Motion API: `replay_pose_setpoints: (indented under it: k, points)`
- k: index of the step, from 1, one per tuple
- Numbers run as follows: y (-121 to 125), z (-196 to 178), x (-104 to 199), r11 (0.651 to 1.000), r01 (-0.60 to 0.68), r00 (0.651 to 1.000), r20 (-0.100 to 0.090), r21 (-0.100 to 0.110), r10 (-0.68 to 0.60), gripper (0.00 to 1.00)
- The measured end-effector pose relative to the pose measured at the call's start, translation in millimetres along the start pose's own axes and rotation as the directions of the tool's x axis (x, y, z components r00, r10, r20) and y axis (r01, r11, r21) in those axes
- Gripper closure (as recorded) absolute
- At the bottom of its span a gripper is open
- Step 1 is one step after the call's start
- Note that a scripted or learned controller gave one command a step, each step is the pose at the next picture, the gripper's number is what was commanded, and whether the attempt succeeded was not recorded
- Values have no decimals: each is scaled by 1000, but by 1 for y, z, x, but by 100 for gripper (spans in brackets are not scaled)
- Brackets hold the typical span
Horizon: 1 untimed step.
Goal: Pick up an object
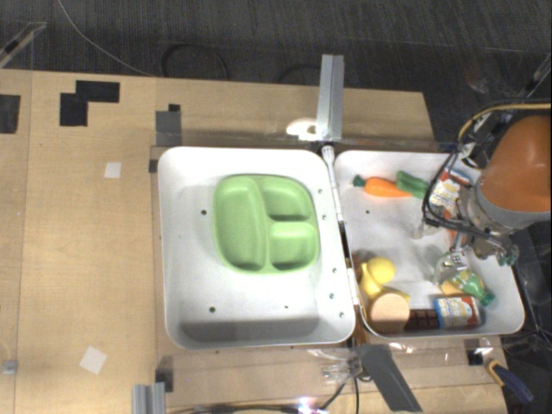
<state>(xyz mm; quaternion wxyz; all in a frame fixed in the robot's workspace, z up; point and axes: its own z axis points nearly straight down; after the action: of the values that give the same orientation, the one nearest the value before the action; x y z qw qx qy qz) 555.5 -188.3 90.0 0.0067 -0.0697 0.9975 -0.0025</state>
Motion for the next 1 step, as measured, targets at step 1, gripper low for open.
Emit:
replay_pose_setpoints:
  k: [1]
  points:
    - [67,-3,46,999,53,999,4,-1,-53,0]
